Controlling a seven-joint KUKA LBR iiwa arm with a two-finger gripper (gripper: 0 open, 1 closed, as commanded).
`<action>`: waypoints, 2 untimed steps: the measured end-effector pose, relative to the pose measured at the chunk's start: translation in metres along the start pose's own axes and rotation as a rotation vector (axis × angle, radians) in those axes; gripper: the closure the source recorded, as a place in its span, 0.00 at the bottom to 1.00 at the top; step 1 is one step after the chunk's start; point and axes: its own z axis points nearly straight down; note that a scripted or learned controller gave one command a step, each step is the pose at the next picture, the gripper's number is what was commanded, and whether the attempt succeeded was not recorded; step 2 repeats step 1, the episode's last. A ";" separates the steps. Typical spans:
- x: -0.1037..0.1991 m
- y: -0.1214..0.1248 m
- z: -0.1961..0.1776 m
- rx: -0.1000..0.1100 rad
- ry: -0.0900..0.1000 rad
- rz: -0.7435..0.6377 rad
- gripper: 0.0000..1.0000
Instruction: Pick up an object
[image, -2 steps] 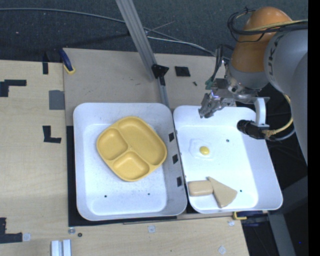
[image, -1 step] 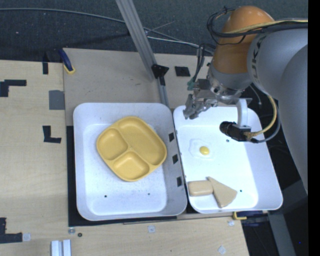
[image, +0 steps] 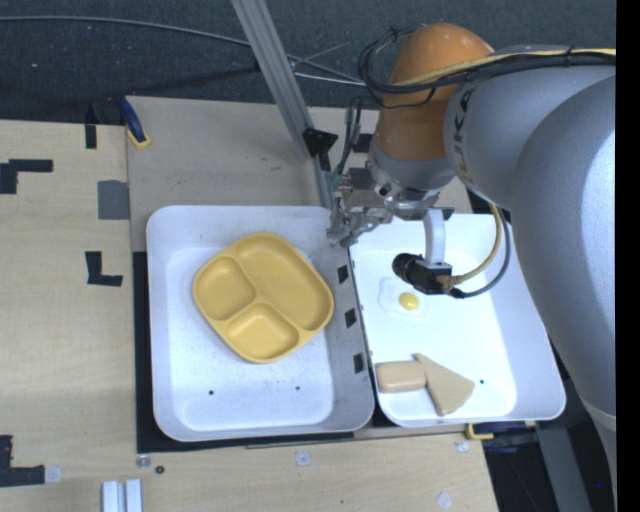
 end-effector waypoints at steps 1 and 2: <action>0.052 -0.009 0.011 0.000 -0.001 0.001 1.00; 0.052 -0.009 0.011 0.000 -0.001 0.001 1.00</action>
